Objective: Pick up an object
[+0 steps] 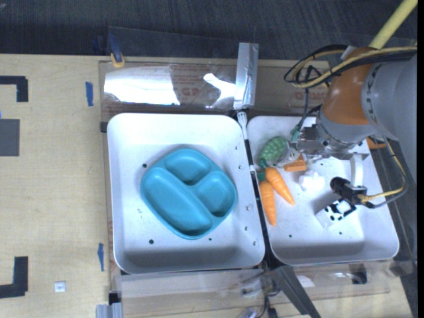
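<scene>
Two carrots [273, 192] crowd the gripper [306, 152]; whether it's open I cannot tell, and it might snag both.

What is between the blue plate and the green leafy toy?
In the camera view, the bins' touching white rims lie between the blue three-part plastic plate and the green leafy toy vegetable.

A blue divided tray [189, 191] with three compartments lies tilted in the left white bin [126, 138]. The right white bin [371, 244] sits just beside it, their rims touching. Both rest on a wooden tabletop [46, 177] marked with black corner brackets [18, 88] and bits of blue tape [89, 93]. A clear plastic sheet [172, 85] lies behind the left bin.
</scene>
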`<move>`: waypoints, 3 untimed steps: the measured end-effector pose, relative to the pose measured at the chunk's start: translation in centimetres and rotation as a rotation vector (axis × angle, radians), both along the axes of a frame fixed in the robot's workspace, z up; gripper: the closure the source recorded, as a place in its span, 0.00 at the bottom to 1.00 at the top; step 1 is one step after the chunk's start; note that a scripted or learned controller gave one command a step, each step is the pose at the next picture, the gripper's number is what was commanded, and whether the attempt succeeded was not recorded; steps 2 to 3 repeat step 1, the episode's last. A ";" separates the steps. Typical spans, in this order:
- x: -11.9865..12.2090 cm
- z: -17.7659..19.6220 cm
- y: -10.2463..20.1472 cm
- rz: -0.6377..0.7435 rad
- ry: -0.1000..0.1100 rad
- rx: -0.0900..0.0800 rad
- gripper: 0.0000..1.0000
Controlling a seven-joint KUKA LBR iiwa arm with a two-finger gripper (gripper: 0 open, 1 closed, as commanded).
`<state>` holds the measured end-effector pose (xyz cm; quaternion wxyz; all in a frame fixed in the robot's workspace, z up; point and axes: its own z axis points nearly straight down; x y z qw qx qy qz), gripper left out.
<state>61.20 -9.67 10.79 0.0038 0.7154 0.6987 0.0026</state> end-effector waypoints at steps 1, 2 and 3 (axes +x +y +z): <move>3.4 10.8 9.4 -0.011 0.000 0.005 1.00; 3.4 10.8 9.4 -0.011 0.000 0.005 1.00; 3.4 10.8 9.4 -0.011 0.000 0.005 1.00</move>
